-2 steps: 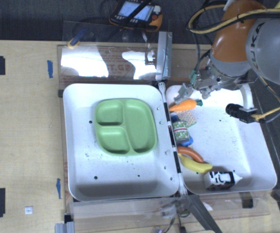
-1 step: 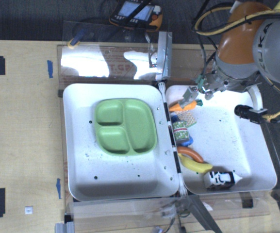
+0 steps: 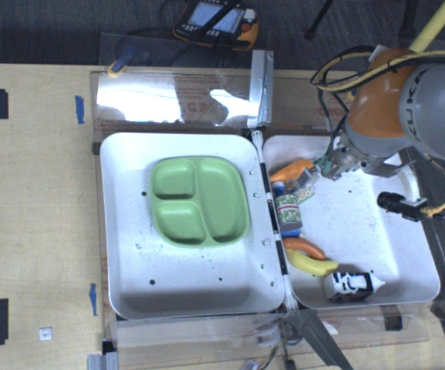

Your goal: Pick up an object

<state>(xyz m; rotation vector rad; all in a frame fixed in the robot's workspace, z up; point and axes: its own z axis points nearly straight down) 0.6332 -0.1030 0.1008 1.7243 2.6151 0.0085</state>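
In the right white bin (image 3: 407,268), nearest first, lie a black-and-white toy (image 3: 351,283), a yellow banana (image 3: 312,263), a printed can (image 3: 289,210) and an orange carrot-shaped piece (image 3: 290,169), beside which the hand (image 3: 320,172) hovers, its grip state not discernible.

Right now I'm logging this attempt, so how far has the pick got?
Done: the arm has reached into the right bin, and the gripper sits low over the orange item near the divider. In hand: nothing visibly held, and whether it grips anything is unclear. Left: the grasp and lift. The can, banana and black-and-white toy lie untouched; the green tray sits in the left bin.
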